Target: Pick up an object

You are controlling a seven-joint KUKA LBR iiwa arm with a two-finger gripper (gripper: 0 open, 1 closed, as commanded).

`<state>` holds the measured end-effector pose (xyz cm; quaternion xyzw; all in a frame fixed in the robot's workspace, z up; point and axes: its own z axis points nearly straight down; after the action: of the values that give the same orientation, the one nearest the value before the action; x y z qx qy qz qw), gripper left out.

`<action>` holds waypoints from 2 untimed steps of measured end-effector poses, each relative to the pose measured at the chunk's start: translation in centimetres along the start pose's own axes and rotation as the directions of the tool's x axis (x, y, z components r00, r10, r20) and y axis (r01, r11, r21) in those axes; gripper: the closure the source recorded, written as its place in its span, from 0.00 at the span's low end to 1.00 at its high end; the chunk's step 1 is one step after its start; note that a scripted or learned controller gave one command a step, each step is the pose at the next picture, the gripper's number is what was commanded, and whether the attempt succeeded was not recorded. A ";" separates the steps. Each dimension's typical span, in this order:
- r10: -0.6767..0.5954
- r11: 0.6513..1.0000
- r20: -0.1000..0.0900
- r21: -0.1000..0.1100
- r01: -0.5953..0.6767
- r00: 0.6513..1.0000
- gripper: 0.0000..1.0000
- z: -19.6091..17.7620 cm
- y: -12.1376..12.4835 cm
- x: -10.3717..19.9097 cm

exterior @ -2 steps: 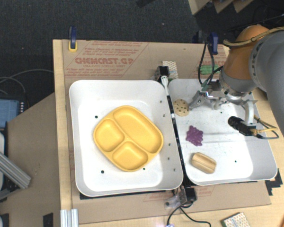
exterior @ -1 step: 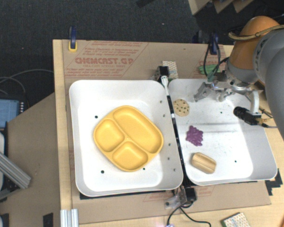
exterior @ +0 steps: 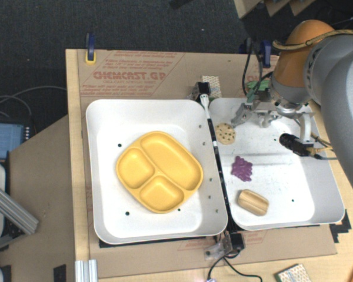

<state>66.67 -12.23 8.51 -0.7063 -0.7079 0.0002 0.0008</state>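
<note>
Bread roll (exterior: 253, 202): lies nearest you, well apart from the claw (exterior: 256, 111).
Claw state: honestly can't tell.
Risk: cookie (exterior: 225, 133) hugs the bin wall (exterior: 214, 143), you may clip it.

From my feed I see two white bins side by side, the left bin (exterior: 97, 157) and the right bin (exterior: 317, 198), their inner rims touching along a dark seam (exterior: 217, 163). Both sit on a tan board (exterior: 141, 69) with red lettering printed near its far edge. A blue clamp (exterior: 91, 49) grips the board's far left corner. Dark carpet (exterior: 76, 10) lies beyond. To the left I make out a blue box (exterior: 6, 140), a thin cable (exterior: 12, 98) looping over the floor, and a metal rail (exterior: 12, 210) lying at a slant. Another cable (exterior: 235, 269) trails off the near edge.
</note>
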 end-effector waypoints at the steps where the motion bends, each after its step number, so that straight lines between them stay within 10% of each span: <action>1: 0.007 1.000 0.000 0.007 -0.007 1.000 0.00 0.1 -9.5 -2.1; 2: -0.001 1.000 0.004 -0.011 0.001 1.000 0.00 -0.1 -0.5 -3.1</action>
<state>66.21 -15.31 8.59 -0.7058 -0.7084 -0.0022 -0.0045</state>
